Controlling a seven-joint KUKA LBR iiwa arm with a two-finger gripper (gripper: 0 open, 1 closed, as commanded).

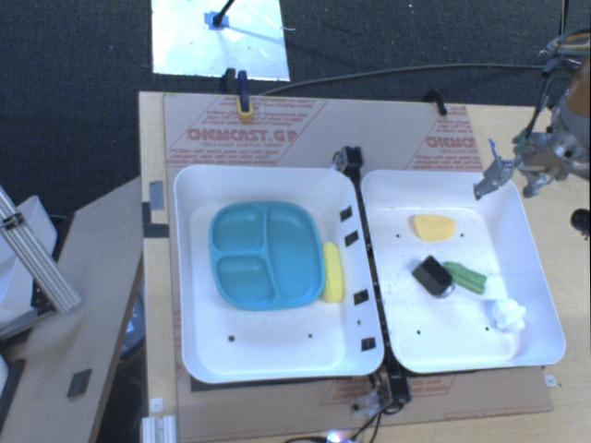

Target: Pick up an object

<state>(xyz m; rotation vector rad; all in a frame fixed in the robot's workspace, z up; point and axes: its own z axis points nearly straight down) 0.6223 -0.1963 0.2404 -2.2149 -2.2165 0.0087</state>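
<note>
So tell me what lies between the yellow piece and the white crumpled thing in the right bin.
In the camera view, a black block and a green object lie between the yellow piece and the white crumpled thing.

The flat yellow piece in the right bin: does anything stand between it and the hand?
Nothing visible does. The hand hangs above the far right corner of the right white bin. The flat yellow piece lies uncovered, apart from the small black block and the green pepper-shaped toy nearer the camera.
</note>
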